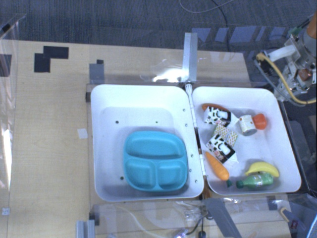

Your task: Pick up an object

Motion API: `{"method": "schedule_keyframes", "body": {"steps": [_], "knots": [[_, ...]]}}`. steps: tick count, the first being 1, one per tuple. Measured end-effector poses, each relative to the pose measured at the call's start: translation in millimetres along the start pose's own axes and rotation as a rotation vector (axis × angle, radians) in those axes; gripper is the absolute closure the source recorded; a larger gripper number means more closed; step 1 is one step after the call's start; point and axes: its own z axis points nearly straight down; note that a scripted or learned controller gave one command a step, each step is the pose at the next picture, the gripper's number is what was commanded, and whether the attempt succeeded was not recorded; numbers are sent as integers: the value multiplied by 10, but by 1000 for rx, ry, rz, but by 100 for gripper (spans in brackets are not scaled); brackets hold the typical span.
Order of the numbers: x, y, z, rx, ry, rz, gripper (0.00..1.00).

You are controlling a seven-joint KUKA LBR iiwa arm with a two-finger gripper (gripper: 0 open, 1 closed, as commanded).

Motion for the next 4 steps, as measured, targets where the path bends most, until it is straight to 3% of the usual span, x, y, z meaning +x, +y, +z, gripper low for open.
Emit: {"method": "schedule_keyframes", "body": {"steps": [1, 2, 3, 4], "knots": [[-17, -530, 734, 3, -4, -3, 100], [344, 374, 1000, 2, -3, -133, 100], [290, 605, 698, 0, -2, -4, 100], [313, 586, 582, -1, 3, -13, 100]]}}
